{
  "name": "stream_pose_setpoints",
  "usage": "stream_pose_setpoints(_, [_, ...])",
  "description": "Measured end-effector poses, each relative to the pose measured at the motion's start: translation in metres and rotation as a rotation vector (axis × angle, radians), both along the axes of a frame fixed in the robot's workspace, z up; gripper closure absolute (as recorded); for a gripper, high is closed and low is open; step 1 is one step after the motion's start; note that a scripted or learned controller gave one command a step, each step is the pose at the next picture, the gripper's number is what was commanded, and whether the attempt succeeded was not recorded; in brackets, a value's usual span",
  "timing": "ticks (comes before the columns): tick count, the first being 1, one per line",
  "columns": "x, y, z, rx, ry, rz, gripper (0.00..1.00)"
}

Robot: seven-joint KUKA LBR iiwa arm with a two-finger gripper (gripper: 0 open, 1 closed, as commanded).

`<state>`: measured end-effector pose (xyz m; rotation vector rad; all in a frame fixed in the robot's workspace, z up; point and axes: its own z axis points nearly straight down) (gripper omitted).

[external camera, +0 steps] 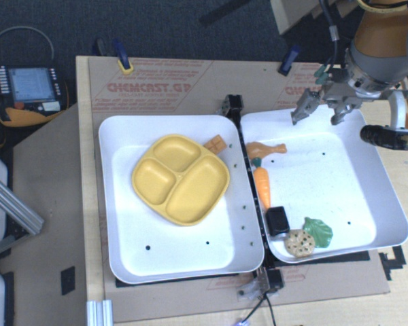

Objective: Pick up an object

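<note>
Five items: I see them crowded along the right bin's (367, 182) left wall.
Claw (319, 113): spread wide, holding nothing, above the far edge.
Risk: fingers may jam against the wall beside the carrot (262, 187).

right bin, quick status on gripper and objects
Gripper open, above right bin's far edge, holding nothing. Carrot, drumstick, black block, cookie, green piece along near-left side. Nothing blocking.

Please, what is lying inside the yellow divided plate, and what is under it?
The yellow divided plate shows three bare compartments. Its far edge partly covers a small brown block. The plate rests in the left bin, hiding the floor beneath.
</note>
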<state>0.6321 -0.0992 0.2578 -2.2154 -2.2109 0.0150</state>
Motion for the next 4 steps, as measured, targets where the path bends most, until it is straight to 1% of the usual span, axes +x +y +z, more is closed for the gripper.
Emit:
stream_pose_setpoints(1, [0.002,0.000,0.009,-0.001,-0.014,0.002,0.00])
stream_pose_setpoints(2, [0.001,0.006,-0.035,-0.001,-0.010,0.002,0.00])
stream_pose_setpoints(3, [0.003,0.001,-0.080,-0.001,-0.010,0.001,0.00])
stream_pose_setpoints(4, [0.009,0.006,-0.141,-0.001,-0.009,0.004,0.00])
